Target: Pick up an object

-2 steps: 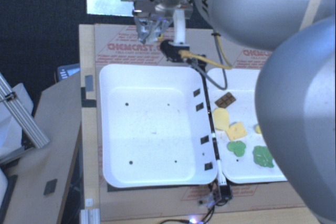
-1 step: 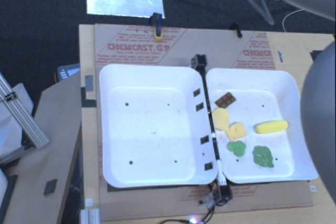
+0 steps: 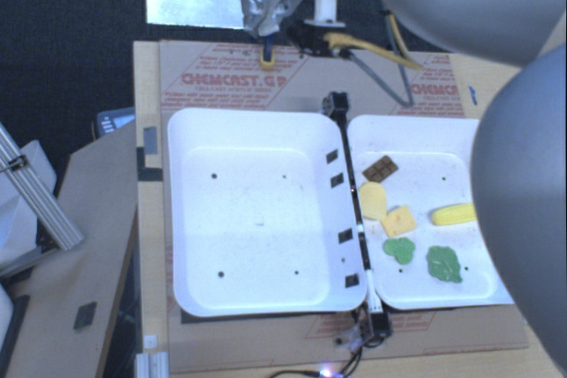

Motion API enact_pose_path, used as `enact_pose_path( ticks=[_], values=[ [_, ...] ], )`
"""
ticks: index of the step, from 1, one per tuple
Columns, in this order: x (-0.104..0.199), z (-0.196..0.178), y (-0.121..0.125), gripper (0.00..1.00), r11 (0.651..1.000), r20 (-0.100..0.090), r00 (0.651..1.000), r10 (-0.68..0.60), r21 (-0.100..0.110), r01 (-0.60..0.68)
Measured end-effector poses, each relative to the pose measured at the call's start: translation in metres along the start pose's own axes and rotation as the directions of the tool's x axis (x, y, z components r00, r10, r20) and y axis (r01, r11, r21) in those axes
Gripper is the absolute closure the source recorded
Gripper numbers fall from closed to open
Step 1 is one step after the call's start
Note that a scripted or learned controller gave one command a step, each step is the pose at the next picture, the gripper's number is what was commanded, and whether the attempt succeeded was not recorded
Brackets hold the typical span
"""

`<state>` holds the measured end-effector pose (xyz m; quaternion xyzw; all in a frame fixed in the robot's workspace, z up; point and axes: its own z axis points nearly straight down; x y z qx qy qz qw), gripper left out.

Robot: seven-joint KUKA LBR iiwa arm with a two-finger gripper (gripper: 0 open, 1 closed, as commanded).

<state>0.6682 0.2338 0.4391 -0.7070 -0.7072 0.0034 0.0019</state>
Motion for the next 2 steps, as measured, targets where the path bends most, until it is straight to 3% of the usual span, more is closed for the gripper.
enact_pose_path(
  ticks=[1, 2],
  values=[
    [-0.011, -0.103, -0.001, 1.00, 1.000, -0.006, 1.000, -0.001, -0.020, 0.001],
    [0.001, 0.035, -0.044, 1.00, 1.000, 0.001, 1.000, -0.005, 0.006, 0.005]
  ],
)
